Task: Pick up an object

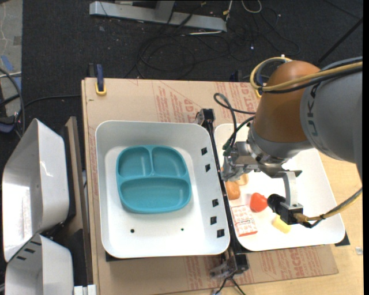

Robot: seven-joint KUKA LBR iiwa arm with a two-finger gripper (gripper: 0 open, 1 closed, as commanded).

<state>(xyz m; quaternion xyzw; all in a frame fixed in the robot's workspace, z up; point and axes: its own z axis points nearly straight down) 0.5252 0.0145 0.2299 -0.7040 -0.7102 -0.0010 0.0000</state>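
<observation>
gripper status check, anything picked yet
Gripper low in right bin, over tan object; grasp unconfirmed. Red object and yellow object loose nearby.

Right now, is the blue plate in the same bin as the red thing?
No, the blue plate lies in the left bin; the red thing is in the right bin.

Dark speckled carpet floor [52, 46] all around, strewn with black cables [173, 40] and a grey metal bar [158, 16] lying near the top edge. In the middle, a bench top [173, 101] of pale brown board printed with faint red lettering, a small yellow clamp [101, 89] at its far left corner. To the left, white containers [31, 184] tilted on the floor beside the bench. Even, soft light, no hard shadows
</observation>
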